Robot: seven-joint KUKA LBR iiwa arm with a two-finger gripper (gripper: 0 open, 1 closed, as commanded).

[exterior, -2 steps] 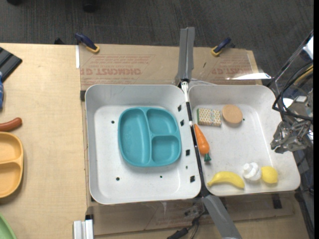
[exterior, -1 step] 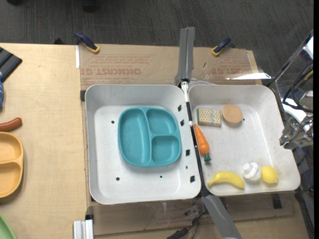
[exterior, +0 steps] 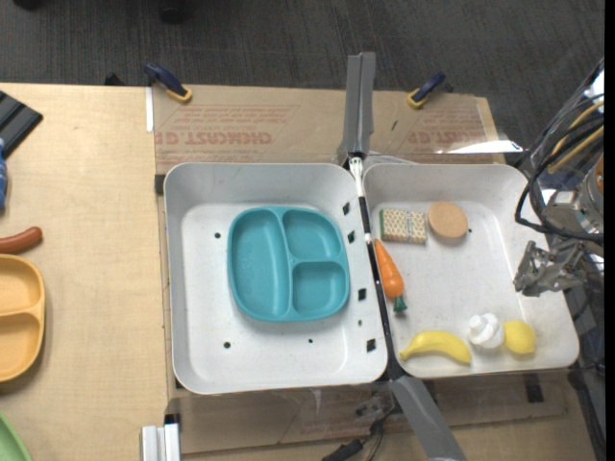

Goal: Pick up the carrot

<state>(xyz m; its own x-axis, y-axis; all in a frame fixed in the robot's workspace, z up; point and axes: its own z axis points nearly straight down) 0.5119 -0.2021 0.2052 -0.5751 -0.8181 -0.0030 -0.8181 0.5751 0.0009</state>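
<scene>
The carrot (exterior: 389,271), orange with a green stem end, lies along the left wall of the right bin (exterior: 500,185), its tip pointing up. My gripper (exterior: 544,275) hangs over the right bin's right edge, well to the right of the carrot and apart from it. Nothing shows between its fingers.
In the right bin with the carrot lie a cracker-like block (exterior: 403,226), a round tan biscuit (exterior: 448,221), a banana (exterior: 437,347), a white item (exterior: 485,331) and a lemon (exterior: 519,338). The left bin (exterior: 192,257) holds a teal divided plate (exterior: 287,262).
</scene>
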